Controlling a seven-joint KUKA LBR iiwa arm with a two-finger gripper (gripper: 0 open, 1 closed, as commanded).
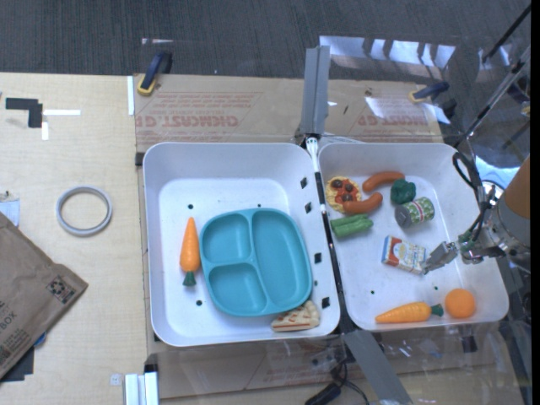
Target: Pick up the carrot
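Note:
Two carrots are in view. One orange carrot (190,245) with a green stub lies upright in the picture along the left side of the left bin (160,226), beside a teal divided plate (253,260). The other carrot (405,313) lies flat near the front wall of the right bin (371,315), green end pointing right. My gripper (439,258) reaches in from the right, low over the right bin. It sits just right of a small white carton (402,254), above and to the right of the second carrot. Nothing shows in its grasp.
The right bin also holds an orange ball (461,303), a can (415,213), a dark green vegetable (402,191), a pickle (352,224), two sausages (381,180) and a pizza slice (342,191). A toast piece (295,317) lies by the plate's front edge.

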